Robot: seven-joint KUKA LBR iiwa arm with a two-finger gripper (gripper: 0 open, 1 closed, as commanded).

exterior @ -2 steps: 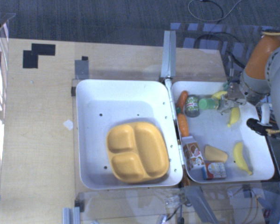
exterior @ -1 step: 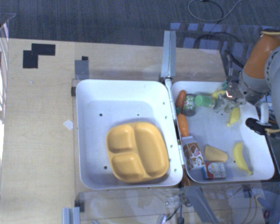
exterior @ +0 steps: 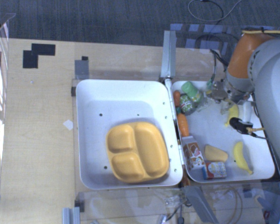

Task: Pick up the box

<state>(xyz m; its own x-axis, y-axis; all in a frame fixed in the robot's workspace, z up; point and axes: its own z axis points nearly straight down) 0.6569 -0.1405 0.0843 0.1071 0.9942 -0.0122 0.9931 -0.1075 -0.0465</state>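
Two bins: left bin (exterior: 84, 125) one yellow tray (exterior: 136, 151); right bin (exterior: 266, 169) one box (exterior: 193, 155), two bananas (exterior: 243, 157) (others cluttered). Arm (exterior: 245, 55) at 2 o'clock, grip state unclear.

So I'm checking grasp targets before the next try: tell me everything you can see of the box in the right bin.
The box is a small carton, red-brown with a printed picture on its upper face. It looks like cardboard and lies flat along the left wall of the right bin, long side running front to back. A carrot lies just behind it, a yellow wedge sits to its right, and a smaller red and white pack lies at its front corner; contact is unclear.
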